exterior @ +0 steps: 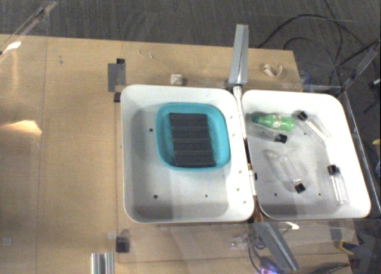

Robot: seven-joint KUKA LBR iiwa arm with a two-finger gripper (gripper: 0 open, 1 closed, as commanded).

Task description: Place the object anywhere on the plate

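Two white bins sit side by side on the wooden bench (71, 148), and of my claw I cannot tell open from closed. Nearest in the right bin (351, 207) lie clear bottles (337, 183) with black caps, the green bottle (272, 122) at its far left. Across the divider, the left bin (137, 201) holds the teal plate (221, 142), a dark ribbed pad (190, 140) on it.

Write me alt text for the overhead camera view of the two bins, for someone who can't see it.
Two shallow white bins sit side by side on a wooden bench: the left bin holds a teal rounded-square plate carrying a dark ribbed rectangular pad. The right bin holds a green plastic bottle and three clear black-capped bottles, lying apart.
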